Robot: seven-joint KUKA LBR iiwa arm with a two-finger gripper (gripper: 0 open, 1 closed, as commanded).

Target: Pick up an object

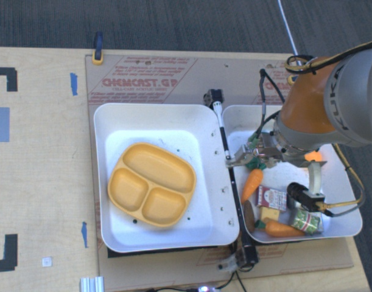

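My gripper (251, 157) is low over the left side of the right bin (354, 221), under the grey arm with its orange band (307, 105). It sits right at the green leafy top of an orange toy carrot (252, 185), which lies slanted just below it. I cannot make out whether anything is held. More items lie in the bin's front part: a red carton (272, 198), a yellow block (270, 214), a second carrot (282, 229) and a green can (306, 221).
The left bin (104, 121) holds a yellow divided plate (151, 184). A black clamp and rail (221, 132) run between the two bins. Cables (338, 207) hang from the arm over the right bin's right side.
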